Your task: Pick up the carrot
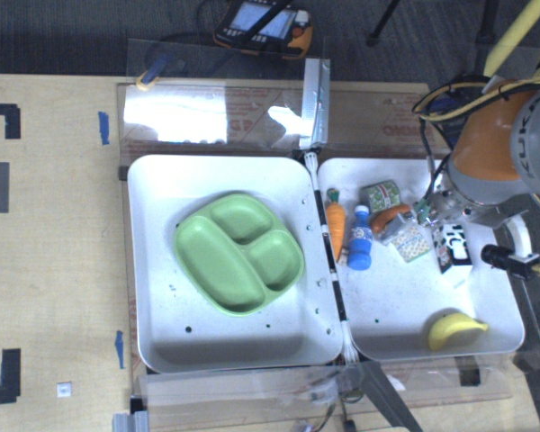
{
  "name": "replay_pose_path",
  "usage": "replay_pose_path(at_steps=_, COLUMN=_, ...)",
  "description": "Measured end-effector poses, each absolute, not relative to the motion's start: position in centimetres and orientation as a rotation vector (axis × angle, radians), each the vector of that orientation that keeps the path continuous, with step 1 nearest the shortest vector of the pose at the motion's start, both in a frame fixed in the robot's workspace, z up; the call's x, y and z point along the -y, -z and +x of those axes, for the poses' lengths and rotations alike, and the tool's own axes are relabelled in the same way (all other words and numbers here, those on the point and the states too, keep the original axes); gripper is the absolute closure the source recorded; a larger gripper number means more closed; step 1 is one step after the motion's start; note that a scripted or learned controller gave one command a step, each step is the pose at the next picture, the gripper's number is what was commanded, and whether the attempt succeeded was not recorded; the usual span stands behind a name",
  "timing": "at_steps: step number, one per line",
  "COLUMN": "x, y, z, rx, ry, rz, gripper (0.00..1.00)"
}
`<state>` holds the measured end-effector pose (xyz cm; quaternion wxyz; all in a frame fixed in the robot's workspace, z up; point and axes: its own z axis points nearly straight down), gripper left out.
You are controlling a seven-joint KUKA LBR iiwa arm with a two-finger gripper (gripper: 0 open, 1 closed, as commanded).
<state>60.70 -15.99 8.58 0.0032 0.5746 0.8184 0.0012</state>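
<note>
The carrot (336, 227) is orange with a green top and lies along the left wall of the right bin (405, 331). It rests next to a blue bottle (360, 239). My gripper (431, 208) hangs over the upper right part of that bin, well to the right of the carrot and apart from it. Its tip is close to a small orange item (392, 216) and a patterned packet (413, 240). The arm's orange band (486, 148) sits above the wrist.
A green divided plate (238, 252) lies in the left bin (162, 322). The right bin also holds a green can (379, 193), a black-and-white item (453, 243) and a yellow fruit (454, 329) near the front.
</note>
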Motion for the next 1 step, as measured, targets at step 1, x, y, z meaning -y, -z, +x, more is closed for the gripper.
replay_pose_path(at_steps=1, x=9.71, y=-8.65, z=50.63, rx=-2.673, ry=-0.006, rz=1.649, gripper=0.0)
